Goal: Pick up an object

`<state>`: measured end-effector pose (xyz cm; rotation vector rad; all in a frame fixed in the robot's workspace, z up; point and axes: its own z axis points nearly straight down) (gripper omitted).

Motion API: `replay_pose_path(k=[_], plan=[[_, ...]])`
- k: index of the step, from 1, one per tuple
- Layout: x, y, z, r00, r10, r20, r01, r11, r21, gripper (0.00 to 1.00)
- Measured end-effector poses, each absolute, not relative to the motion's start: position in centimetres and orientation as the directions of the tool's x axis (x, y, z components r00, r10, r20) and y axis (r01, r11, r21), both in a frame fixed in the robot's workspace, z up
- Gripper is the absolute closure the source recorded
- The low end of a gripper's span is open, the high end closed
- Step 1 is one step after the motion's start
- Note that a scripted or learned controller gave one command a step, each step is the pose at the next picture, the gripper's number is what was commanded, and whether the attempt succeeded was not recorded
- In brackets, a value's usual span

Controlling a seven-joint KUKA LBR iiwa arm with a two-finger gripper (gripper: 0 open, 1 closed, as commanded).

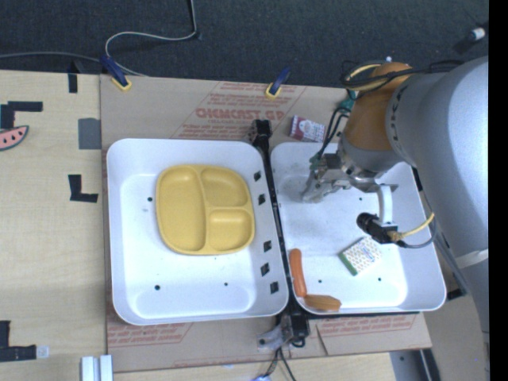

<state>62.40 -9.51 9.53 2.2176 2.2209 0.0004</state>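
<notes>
**Arm low over the right bin's far end**

A cardboard-covered bench (159, 105) printed with unreadable red lettering carries two white bins. Nearest, an orange sausage-shaped toy (297, 271) and a green-edged speckled card (361, 255) lie loose in the right bin (413, 292), ready for picking. Left, a yellow divided plastic plate (205, 209). Farther, the gripper (317, 187) hangs low; its grip cannot be judged.

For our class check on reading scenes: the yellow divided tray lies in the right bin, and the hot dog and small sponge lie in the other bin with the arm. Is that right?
Not quite. The camera view shows the yellow tray in the left bin, not the right. The rest stands: the hot dog and sponge lie in the other bin, where the arm reaches in.
</notes>
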Motion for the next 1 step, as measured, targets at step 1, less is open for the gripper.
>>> replay_pose_path(k=[1], plan=[[62.39,-9.5,9.52,-0.001,1.0,-0.002,1.0,0.001,0.002,0.0]])
